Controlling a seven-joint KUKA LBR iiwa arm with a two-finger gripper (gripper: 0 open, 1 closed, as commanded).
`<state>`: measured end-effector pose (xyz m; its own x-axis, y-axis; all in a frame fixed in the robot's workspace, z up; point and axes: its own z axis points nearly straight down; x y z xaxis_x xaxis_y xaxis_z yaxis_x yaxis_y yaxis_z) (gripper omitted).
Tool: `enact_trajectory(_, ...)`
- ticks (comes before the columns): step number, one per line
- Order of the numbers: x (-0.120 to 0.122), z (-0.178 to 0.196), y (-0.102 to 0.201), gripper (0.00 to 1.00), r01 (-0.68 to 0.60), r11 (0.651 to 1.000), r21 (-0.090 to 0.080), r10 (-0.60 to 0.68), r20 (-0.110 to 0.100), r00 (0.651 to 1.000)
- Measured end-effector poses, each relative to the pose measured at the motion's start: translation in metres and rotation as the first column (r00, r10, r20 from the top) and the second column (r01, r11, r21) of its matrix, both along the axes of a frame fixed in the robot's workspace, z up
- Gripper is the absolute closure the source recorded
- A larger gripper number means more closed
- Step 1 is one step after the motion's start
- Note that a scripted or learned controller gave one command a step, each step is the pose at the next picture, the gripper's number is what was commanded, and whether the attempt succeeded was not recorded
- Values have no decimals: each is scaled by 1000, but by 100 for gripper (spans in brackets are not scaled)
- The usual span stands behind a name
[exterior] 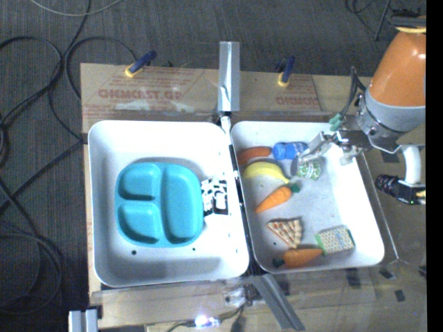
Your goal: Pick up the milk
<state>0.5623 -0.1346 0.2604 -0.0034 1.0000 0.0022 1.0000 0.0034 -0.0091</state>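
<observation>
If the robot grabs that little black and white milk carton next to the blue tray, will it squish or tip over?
The milk carton looks like a small boxy toy, so it is probably light and fairly stiff rather than squishy. It sits wedged between the blue tray and the bin wall, so it may scrape or tilt when lifted. The hand is over the other bin.

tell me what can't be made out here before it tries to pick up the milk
- Gripper: in the camera view its tips blur into a greenish item under them, so the grip state is unreadable.
- Black-and-white milk carton: small and partly tucked beside the blue divided plate; its shape and markings are unclear.
- Arm: cut off by the right edge.
- Blue bottle: label too small to read.
</observation>
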Motion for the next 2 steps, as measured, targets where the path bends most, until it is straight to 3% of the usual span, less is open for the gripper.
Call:
enact_trajectory(1,-67,-104,-11,0,-52,999,2,52,-1,999)
enact_trajectory(2,-77,-172,27,0,-339,941,-5,339,11,941)
